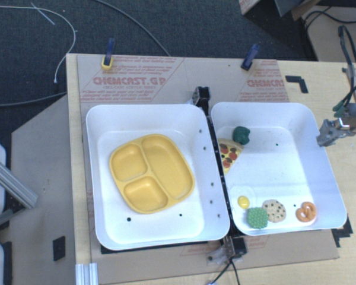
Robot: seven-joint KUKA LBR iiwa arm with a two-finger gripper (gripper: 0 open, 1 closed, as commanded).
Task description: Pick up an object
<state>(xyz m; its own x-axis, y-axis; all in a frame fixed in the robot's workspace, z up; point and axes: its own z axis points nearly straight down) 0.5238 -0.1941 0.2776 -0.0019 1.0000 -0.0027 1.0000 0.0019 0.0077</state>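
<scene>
Camera view has the gripper [332, 130] at the right bin's [320, 159] outer rim, its state impossible to tell, while the nearest pickable object, a dark green toy [241, 135], lies leftward across the bin.

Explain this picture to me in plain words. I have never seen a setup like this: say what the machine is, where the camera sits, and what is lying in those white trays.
One camera sits fixed above a bench and looks down at a slant. The bench carries two shallow white bins side by side. The left bin holds a yellow divided plate. The right bin holds toy food: a dark green piece and a pizza slice near its upper left, and along its near edge a small yellow piece, a green round piece, a cookie and a pretzel. The machine is a robot arm that reaches in from the right; its grey metal tip shows at the right edge, just outside the right bin. It holds nothing that I can see.
</scene>
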